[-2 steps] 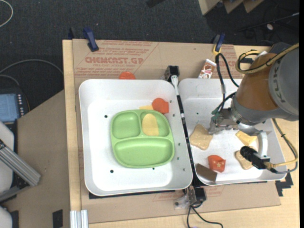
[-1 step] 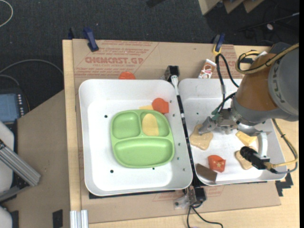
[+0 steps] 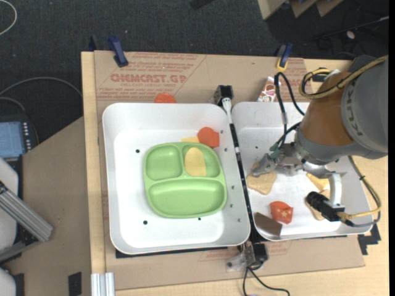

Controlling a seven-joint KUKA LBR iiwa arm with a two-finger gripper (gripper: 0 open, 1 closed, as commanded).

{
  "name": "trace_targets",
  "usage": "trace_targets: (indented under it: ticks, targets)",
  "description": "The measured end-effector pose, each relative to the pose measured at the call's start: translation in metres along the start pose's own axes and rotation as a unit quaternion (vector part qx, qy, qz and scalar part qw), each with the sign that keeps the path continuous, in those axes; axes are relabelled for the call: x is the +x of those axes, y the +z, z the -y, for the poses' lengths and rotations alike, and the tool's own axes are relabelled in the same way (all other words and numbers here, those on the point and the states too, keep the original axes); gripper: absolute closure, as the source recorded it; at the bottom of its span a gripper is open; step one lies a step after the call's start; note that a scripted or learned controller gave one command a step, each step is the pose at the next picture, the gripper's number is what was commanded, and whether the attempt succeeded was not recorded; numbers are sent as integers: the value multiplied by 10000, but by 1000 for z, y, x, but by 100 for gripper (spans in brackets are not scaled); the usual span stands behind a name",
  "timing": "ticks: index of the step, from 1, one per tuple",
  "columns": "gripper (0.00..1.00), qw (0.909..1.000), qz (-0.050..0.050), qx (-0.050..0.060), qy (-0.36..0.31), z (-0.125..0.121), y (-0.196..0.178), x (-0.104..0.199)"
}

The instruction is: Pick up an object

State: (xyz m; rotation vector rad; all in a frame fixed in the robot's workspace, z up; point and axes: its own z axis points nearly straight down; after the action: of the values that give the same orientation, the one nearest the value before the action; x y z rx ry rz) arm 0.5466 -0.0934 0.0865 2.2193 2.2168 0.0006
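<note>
Hovering low in the right bin (image 3: pixel 352 224), the gripper (image 3: pixel 270 164) is seen at its left wall, just above a tan food piece (image 3: pixel 261 184). Finger state cannot be told. A red strawberry-like piece (image 3: pixel 281 211) lies near the front edge. Risk judged: a graze off the tan piece's edge could push it against the wall, leaving nothing grasped

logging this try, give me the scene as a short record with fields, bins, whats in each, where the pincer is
left bin: green divided plate with a pale yellow piece in its upper right compartment; orange-red piece beside the plate's top edge
right bin: tan piece, red piece, dark brown piece, yellow piece
arm: reaches in from the right, over the right bin
pincer: low over the right bin, just above the tan piece
grip: cannot tell
</note>
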Motion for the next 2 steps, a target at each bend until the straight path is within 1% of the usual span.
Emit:
trace_targets:
  ticks: [1, 2]
  targets:
    - [0, 10000, -7, -23, 3, 4, -1, -3]
    - [0, 10000, -10, 1, -4, 1, 0, -2]
